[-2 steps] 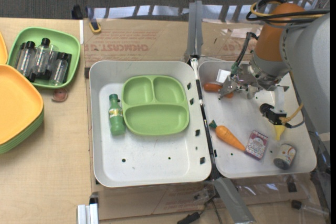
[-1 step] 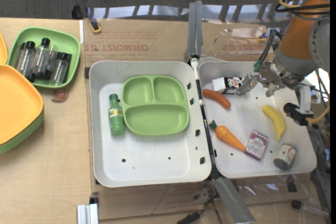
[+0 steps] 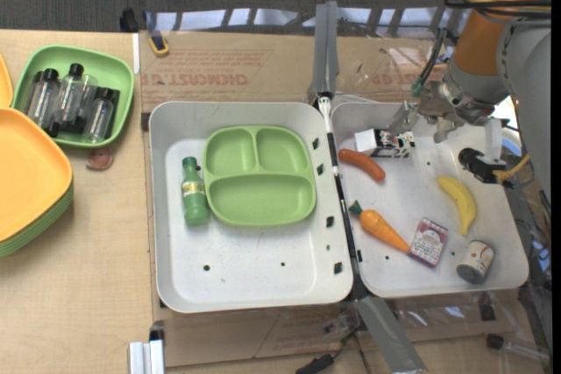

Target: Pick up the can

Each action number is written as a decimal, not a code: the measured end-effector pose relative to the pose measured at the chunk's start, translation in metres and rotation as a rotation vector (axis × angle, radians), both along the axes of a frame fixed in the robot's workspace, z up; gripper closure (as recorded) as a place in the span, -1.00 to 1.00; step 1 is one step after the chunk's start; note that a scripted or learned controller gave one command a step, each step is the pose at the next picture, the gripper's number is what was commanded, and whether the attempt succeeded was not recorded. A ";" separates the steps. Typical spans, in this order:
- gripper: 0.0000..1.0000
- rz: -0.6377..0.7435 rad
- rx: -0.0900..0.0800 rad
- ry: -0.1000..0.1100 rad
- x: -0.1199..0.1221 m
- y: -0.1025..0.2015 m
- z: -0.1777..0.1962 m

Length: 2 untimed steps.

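Note:
The can (image 3: 474,261) is small and pale with a red mark on its label. It rests in the front right corner of the right bin (image 3: 500,280). My gripper (image 3: 386,141) hangs over the back left part of that bin, just above a red sausage (image 3: 362,165) and far from the can. The grey arm with its orange band (image 3: 491,22) reaches in from the upper right.
The right bin also holds a banana (image 3: 459,202), a carrot (image 3: 382,227) and a pink packet (image 3: 429,242) right beside the can. In the left bin lie a green divided plate (image 3: 259,173) and a green bottle (image 3: 194,191). A green tray of vials (image 3: 74,96) sits at far left.

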<state>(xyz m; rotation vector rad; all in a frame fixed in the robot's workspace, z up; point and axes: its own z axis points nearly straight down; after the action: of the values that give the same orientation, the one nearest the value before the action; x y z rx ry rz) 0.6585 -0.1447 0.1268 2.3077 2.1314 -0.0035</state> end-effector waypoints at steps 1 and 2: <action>1.00 0.006 -0.003 0.001 0.000 0.001 0.009; -1.00 0.005 -0.003 0.001 0.000 0.001 0.009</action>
<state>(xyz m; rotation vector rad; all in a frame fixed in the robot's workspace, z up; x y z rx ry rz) 0.6587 -0.1441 0.1355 2.3014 2.1366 -0.0078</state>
